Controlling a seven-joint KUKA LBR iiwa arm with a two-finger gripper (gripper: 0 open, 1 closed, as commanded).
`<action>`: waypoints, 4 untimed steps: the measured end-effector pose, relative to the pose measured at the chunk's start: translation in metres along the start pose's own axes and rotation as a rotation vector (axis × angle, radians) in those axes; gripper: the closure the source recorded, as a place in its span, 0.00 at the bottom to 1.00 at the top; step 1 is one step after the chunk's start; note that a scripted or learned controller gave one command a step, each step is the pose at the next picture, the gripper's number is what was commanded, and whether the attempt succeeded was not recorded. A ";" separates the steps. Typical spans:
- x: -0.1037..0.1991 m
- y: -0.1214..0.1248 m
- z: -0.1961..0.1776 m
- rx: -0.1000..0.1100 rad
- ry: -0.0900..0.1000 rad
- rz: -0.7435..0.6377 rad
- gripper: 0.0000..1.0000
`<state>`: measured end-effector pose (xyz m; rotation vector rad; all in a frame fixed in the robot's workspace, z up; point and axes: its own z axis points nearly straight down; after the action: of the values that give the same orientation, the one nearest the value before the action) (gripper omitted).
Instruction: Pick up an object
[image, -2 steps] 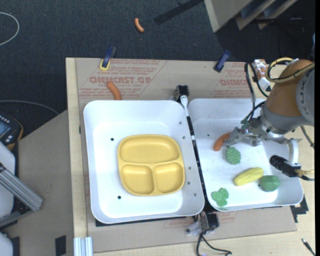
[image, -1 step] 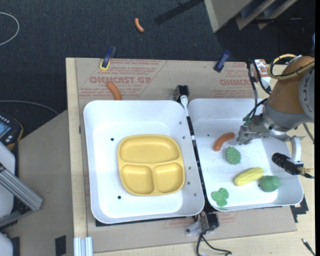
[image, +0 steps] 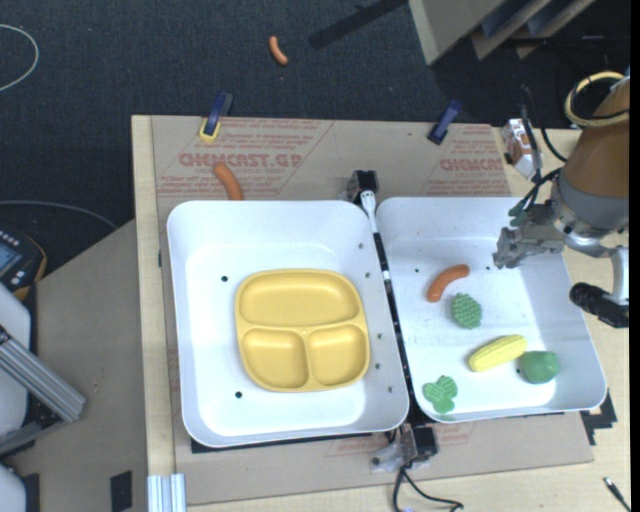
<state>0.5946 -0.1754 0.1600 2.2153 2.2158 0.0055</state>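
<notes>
- The hand (image: 512, 246) hangs over the upper right part of the right bin (image: 420, 225), low and close to the bin floor; it is small and dark against the white, so I cannot tell how far open it is, and nothing shows in its grip
- The arm (image: 600, 180) reaches in from the right edge, which likely explains why the hand sits at that side of the bin rather than over its middle
- The things to pick lie loose in the right bin: an orange toy sausage (image: 447, 282) just left of and below the hand, a green bumpy vegetable (image: 465, 311) beside it, a yellow corn cob (image: 497, 352), a round green fruit (image: 540, 367) touching the corn's right end, and a toy broccoli (image: 440, 391) near the front rim
- They are scattered apart, which leaves room for a grasp on most of them; the corn and the round fruit are the crowded pair
- The sausage is nearest, so I judge it the likely target, with nothing lifted yet
- The left bin (image: 200, 300) holds a yellow divided plate (image: 300, 328) lying flat at its centre
- A second orange sausage (image: 229, 181) lies on the desk (image: 300, 150) behind the left bin, out of play
</notes>
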 end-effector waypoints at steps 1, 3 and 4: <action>0.006 0.005 -0.063 -0.001 0.000 -0.002 1.00; 0.059 -0.020 -0.057 0.012 0.007 -0.005 1.00; 0.099 -0.042 -0.058 0.012 0.006 -0.004 1.00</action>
<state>0.5523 -0.0757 0.2173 2.2198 2.2293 -0.0009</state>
